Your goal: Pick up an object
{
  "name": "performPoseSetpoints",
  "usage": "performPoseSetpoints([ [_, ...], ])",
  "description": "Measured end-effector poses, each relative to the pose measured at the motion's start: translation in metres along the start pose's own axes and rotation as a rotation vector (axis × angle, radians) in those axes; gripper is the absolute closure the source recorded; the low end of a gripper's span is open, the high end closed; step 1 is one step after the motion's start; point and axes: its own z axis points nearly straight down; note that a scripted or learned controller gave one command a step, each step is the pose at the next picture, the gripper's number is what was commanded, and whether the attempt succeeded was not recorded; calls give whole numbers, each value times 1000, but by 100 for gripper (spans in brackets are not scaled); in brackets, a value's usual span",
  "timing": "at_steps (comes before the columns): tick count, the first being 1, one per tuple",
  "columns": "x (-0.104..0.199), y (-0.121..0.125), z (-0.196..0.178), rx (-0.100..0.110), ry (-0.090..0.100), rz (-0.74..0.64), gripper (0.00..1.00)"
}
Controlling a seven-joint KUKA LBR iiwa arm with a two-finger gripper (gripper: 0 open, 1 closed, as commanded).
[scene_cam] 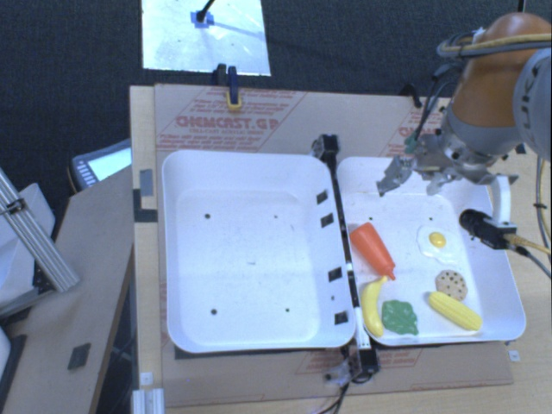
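Landmark: the right bin (492, 317), which holds all the toy food; every place below is given from it.
Worktop (259, 115): brown board with red lettering under both bins, a yellow-and-black clamp (231, 89) at its far edge; a dark speckled floor surrounds it.
Left bin (250, 248): touching the right bin's left wall, with no objects inside.
Arm (500, 67): grey with an orange band, above the right bin's far right corner.
Gripper (392, 178): over the bin's bare far part, well apart from the food; I cannot tell whether the fingers are spread or pressed together, and nothing shows between them.
Carrot (373, 246): by the bin's left wall, mid-length.
Banana (373, 307): near left corner, just beside the carrot's tip.
Corn cob (455, 310): near right area.
Green leafy piece (399, 317): near edge, between banana and corn.
Fried egg (434, 241): centre right.
Cookie (450, 284): between egg and corn.
Progress: judged early; no object is lifted, so choosing, descending, closing and raising all remain.
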Motion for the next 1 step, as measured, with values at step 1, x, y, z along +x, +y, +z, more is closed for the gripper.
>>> performPoseSetpoints([
  [1,-39,-60,-95,-5,-1,1,0],
])
